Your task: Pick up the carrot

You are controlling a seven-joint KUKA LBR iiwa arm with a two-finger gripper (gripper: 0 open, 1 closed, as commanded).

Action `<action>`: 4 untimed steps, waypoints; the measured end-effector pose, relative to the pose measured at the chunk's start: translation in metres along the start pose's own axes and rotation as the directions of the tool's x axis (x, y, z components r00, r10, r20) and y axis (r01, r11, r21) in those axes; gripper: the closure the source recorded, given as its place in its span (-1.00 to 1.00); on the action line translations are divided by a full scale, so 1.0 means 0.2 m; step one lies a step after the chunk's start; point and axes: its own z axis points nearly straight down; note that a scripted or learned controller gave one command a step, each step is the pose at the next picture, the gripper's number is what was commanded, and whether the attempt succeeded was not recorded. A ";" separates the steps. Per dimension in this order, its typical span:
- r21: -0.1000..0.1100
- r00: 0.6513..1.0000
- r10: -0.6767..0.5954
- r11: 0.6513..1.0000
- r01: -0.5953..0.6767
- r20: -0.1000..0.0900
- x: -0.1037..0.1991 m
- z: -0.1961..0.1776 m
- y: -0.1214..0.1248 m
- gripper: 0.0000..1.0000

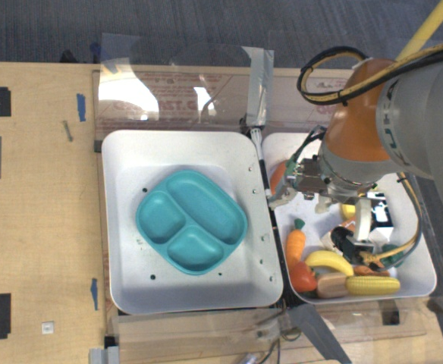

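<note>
1. At the left, a teal divided plate (192, 220) is seen in the left bin (123, 279), apart from the task.
2. Against the left wall of the right bin (419, 283), the carrot (295, 246) is seen lying free, its long axis near upright in the view, green top farthest from the camera.
3. Below it a red fruit (303, 278), a banana (329, 262) and corn (372, 284) are crowded.
4. Just above the carrot and slightly to its right, the gripper (306, 182) is held; whether it is open or closed cannot be told.
</note>
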 end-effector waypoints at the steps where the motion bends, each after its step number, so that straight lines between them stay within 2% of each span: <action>1: 0.004 0.995 -0.102 0.995 0.102 -0.001 -0.08 0.00 -0.28 -1.00; 2: -0.001 0.990 -0.141 0.990 0.141 0.001 -0.16 0.00 -0.17 -1.00; 3: 0.002 0.917 -0.398 0.917 0.398 -0.002 -0.12 0.00 -0.17 -1.00; 4: -0.002 0.869 -0.494 0.869 0.494 0.002 -0.21 0.00 -0.08 -1.00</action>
